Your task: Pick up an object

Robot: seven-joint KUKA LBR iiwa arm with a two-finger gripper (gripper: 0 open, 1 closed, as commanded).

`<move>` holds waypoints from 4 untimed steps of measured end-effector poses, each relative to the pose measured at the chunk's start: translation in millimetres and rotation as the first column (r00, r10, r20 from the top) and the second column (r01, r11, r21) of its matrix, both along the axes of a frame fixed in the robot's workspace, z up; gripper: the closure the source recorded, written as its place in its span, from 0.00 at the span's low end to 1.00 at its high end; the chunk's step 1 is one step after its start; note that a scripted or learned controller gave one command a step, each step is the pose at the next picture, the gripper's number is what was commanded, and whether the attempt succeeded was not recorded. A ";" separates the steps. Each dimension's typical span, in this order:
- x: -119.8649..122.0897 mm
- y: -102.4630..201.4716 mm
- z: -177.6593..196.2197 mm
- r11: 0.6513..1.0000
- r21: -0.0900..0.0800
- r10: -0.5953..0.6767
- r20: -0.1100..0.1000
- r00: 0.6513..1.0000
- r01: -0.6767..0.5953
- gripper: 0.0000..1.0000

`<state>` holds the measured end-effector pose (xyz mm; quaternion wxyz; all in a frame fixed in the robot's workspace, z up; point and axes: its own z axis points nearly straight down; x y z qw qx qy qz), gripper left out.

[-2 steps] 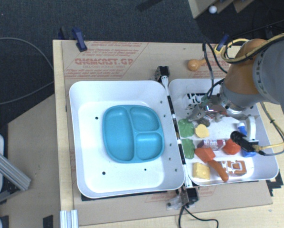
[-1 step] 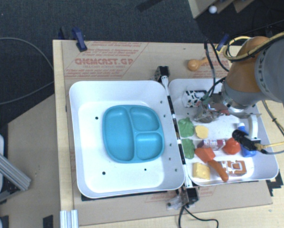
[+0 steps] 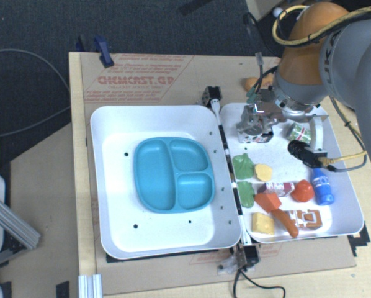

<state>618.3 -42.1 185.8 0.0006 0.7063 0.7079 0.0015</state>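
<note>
- The grey arm's two-finger gripper [image 3: 255, 124] hangs low over the far end of the right shallow white bin [image 3: 353, 211]; whether its fingers are spread or pressed together I cannot tell, the metal there being a blur.
- Nearest candidates for picking lie in that bin's middle: a green soft-looking plastic piece [image 3: 242, 166] beside the divider, and a small yellow rounded piece [image 3: 263, 172] touching it; both look light, toy-like and smooth, so likely to slip unless pinched across the narrow width.
- The same bin also holds a red rounded toy [image 3: 303, 191], a blue bottle-shaped toy [image 3: 322, 188], an orange carrot-like stick [image 3: 286, 221], a pale yellow block [image 3: 263, 223] and a small labelled can [image 3: 300, 132].
- The left shallow white bin [image 3: 111, 185] holds a turquoise three-compartment plastic plate [image 3: 173, 172]; broad and stiff, best taken by its rim.
</note>
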 end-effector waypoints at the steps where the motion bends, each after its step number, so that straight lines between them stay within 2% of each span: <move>1: -33.3 40.3 48.7 1.000 -0.001 0.000 -0.002 1.000 0.000 1.00; 2: -10.0 94.0 50.2 1.000 0.000 0.000 -0.001 1.000 0.000 1.00; 3: -39.1 86.3 48.0 1.000 -0.002 -0.003 -0.005 1.000 0.003 1.00; 4: -43.9 84.6 38.2 1.000 -0.002 -0.003 -0.006 1.000 0.003 1.00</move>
